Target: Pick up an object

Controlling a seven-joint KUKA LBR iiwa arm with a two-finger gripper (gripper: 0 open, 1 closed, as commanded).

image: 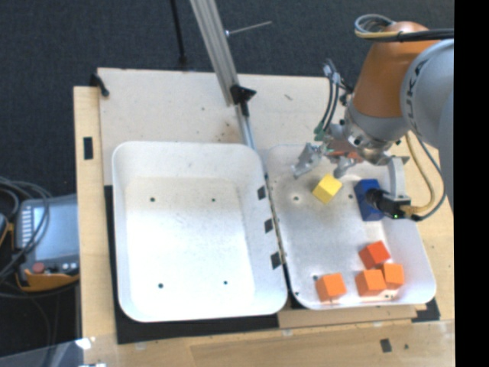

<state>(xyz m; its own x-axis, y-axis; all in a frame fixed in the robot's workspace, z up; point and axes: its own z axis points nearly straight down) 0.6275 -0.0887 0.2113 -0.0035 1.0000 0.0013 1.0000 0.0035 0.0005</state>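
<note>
Yellow is the cube [327, 189] you want to watch: it lies tilted on the floor of the right bin [306, 228], toward its far end. Just above it in your view hangs the gripper [325, 157]; whether its fingers are spread or closed you cannot tell. A blue block [367, 199] sits close to the cube's right. Four orange cubes [364, 275] cluster at the bin's near right corner. The left bin [191, 228] adjoins.
</note>
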